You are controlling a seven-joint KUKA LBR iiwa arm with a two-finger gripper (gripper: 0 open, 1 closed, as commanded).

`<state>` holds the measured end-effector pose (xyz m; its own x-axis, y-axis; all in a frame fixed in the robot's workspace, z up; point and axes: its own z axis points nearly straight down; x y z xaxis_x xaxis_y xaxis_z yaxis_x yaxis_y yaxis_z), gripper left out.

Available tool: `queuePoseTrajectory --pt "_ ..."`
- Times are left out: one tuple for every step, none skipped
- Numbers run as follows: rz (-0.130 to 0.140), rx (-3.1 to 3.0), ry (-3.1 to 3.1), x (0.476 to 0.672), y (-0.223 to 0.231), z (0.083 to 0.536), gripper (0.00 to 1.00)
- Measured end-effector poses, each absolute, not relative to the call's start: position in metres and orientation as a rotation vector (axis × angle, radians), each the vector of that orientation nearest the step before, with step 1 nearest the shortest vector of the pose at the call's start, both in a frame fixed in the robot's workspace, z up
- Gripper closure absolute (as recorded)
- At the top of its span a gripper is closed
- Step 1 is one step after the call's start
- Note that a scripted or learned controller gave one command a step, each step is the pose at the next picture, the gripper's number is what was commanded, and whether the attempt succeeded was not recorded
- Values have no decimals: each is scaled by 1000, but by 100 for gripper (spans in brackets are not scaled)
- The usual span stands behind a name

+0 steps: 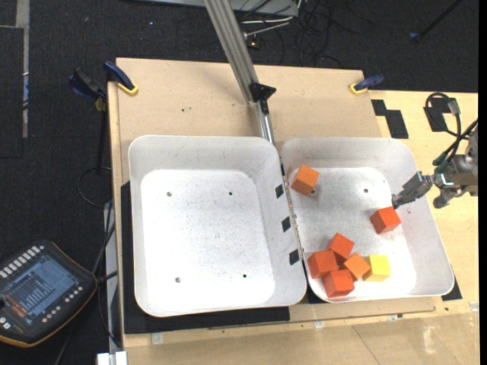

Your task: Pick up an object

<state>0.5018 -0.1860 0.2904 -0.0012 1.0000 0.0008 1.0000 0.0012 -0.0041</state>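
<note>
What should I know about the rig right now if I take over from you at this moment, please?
Gripper: at the right bin's right side, just above a red block; nothing seen between its fingers.
Blocks: all in the right bin. An orange block sits alone near the divider; a cluster of red and orange blocks with one yellow block lies at the front.
Done: nothing lifted yet.
Left: grasp and lift one block, probably the red one nearest the gripper.

A robotics lab: teach pendant (pixel 36 291), clamped bench (pixel 198 97), floor cables (pixel 304 29)
</note>
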Motion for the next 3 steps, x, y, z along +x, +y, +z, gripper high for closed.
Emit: queuePoseTrajectory --pt "0 -2221 -2223 502 -186 293 0" --pt "3 -2220 -2219 498 -182 248 0" --pt "4 -2219 -2218 498 -179 204 0"
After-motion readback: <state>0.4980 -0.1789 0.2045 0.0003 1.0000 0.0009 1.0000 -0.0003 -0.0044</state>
